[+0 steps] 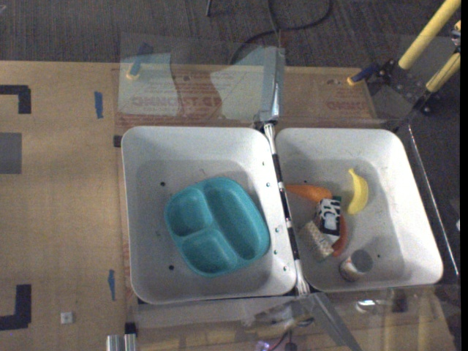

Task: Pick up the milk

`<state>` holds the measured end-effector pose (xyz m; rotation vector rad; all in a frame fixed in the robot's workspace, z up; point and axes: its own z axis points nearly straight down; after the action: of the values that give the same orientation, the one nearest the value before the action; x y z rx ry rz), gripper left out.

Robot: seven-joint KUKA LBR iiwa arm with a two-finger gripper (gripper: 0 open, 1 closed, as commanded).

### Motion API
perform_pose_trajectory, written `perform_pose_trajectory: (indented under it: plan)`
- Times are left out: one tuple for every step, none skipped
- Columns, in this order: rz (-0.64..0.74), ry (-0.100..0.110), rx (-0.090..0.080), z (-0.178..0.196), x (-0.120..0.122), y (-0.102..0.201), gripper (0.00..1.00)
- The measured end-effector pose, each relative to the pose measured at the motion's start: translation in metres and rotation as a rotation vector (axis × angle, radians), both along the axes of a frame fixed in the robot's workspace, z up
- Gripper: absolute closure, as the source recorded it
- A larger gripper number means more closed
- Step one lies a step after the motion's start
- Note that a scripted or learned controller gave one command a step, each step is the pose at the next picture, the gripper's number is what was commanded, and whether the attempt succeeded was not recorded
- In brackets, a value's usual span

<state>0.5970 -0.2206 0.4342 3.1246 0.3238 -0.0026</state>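
The milk (329,214) is a small carton with black and white cow patches. It lies in the right bin (406,189), near that bin's left wall. An orange carrot (310,191) lies just behind it. A red-orange sausage-like piece (341,238) touches its near side. A yellow banana (357,191) lies to its right.
A tan waffle-like piece (316,241) and a grey cup (356,265) on its side sit at the right bin's near end. The left bin (146,167) holds a teal divided plate (217,225). Clear panels (219,90) stand behind the bins; yellow poles (431,28) stand at the back right.
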Motion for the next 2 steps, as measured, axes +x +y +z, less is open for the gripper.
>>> perform_pose_trajectory:
  plan:
    - [0.027, 0.002, 0.003, -0.245, -0.04, -0.003, 1.0]
    - [0.126, 0.0, 0.001, -0.133, 0.03, -0.003, 1.0]
